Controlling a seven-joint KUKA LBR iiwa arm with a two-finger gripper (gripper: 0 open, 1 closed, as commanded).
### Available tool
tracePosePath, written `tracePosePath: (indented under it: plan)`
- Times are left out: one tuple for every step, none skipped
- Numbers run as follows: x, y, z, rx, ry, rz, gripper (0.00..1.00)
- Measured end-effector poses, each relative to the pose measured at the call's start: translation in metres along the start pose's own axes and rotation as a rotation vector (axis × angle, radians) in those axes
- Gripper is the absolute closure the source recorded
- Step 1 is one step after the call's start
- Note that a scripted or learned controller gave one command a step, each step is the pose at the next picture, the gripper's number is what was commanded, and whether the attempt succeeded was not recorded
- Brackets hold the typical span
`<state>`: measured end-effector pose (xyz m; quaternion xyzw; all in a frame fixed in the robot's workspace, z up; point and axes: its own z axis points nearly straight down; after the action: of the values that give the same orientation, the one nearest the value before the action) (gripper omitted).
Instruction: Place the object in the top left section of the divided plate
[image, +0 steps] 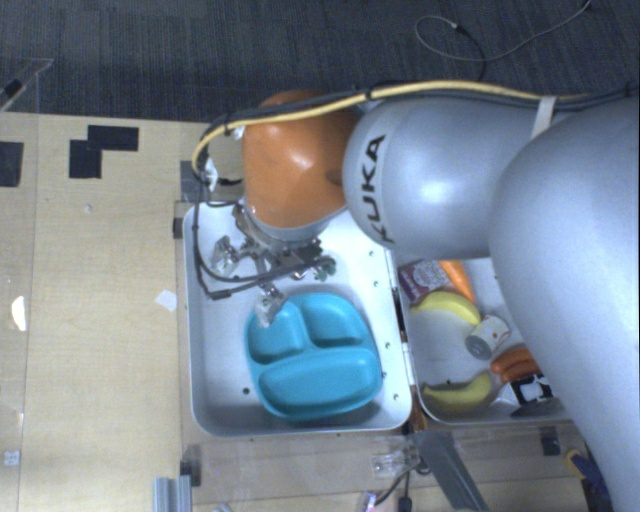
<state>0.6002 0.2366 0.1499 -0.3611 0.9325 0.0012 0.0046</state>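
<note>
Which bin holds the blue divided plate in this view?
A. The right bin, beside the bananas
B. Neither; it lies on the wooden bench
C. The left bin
C: the blue divided plate lies in the left bin, under the gripper; the bananas are in the right bin.

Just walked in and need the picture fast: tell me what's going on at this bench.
The KUKA arm reaches in from the right, its gripper hanging over the left bin, right at the upper left corner of the blue divided plate. All three plate sections look bare. The right bin holds two bananas, an orange carrot-like item and a small grey cylinder.
</note>
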Motion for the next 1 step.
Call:
tracePosePath:
  plan:
    - [-0.0174, -0.0230, 0.0186, 0.001, -0.003, -0.093, 0.00]
